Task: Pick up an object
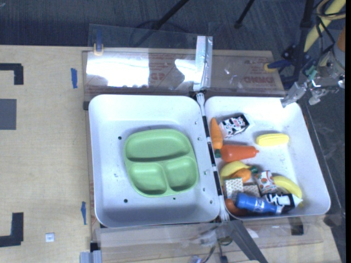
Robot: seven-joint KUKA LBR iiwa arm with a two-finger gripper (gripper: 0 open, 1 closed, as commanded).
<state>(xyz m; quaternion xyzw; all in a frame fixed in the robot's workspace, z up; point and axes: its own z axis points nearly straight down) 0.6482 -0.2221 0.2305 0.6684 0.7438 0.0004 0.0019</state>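
Red print on the clear panel (164,70) behind the bins is too blurred to read. The right bin (312,147) holds a cow-patterned carton (235,124), a carrot (238,152), a corn cob (272,140), a banana (289,185) and a blue bottle (253,204), crowded toward its near-left corner. The left bin (104,147) carries a green divided tray (160,161). The pincer (299,92) hangs over the right bin's far-right corner, apart from every object; its opening cannot be told.

A robotics lab: a pale plywood bench (44,163) marked with black tape squares (12,74) and blue tape tabs (73,78), dark tripod legs (181,7) at twelve o'clock, and coiled yellow cables (329,7) at two o'clock.
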